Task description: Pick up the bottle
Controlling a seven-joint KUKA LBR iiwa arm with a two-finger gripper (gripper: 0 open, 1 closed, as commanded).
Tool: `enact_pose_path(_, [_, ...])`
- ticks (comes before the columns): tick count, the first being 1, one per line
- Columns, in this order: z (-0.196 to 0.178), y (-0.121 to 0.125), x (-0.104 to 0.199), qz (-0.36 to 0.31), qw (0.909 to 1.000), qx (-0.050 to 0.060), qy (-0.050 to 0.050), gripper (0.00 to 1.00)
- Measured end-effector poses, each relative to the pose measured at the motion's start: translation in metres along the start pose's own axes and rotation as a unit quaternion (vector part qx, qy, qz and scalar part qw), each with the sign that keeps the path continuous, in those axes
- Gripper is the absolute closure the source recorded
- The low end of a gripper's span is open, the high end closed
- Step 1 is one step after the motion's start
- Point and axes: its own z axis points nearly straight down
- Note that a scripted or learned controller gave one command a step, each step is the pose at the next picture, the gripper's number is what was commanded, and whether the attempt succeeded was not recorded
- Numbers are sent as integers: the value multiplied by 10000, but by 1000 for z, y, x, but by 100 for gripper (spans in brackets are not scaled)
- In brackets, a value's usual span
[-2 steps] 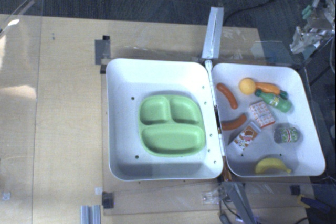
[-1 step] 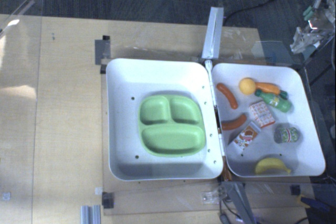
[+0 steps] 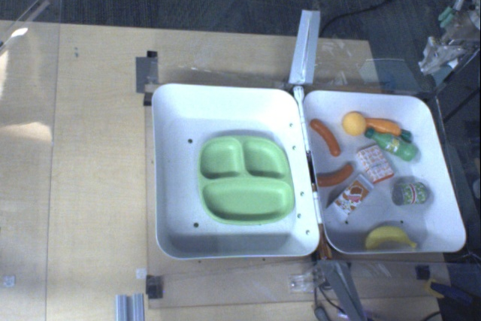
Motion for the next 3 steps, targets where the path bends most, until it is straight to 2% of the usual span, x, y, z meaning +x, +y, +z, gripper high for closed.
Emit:
enact_pose_path(1, [-6, 0, 0, -205, 9998, -2, -1, 100])
enact_pose_path(2, [-4, 0, 0, -708, 9975, 4, 4, 100])
enact_pose_path(3, [-9, 0, 0, -1554, 9878, -9, 3, 100])
